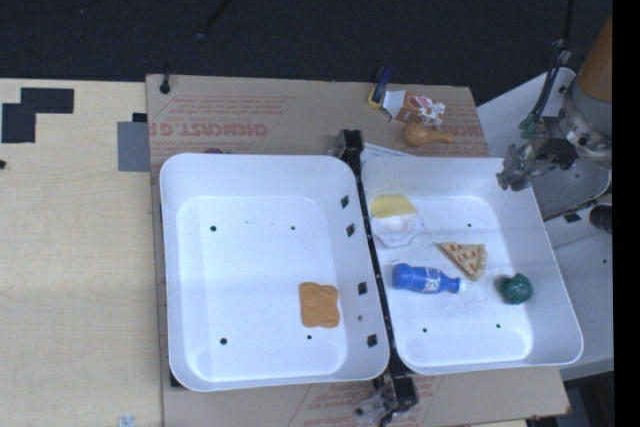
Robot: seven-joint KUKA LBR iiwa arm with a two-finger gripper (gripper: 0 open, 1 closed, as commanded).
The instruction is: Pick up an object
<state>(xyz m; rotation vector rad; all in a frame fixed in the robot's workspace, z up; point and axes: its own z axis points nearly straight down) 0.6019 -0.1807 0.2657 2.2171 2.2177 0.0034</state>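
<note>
Pale wooden bench (70, 265) under a cardboard sheet (250, 120) bearing two shallow white bins side by side. Left bin (190, 215): one orange toast-like slab (319, 305) near its front right corner. Right bin (545, 315): yellow-topped white cup (393, 218) against the divider, blue bottle (426, 280) lying flat, pizza slice (463, 258) just beside it, dark green lump (516, 289) toward the right wall. Gripper (520, 165) poised above the right bin's far right corner, nothing visibly between it; released or clenched, cannot tell.
</note>
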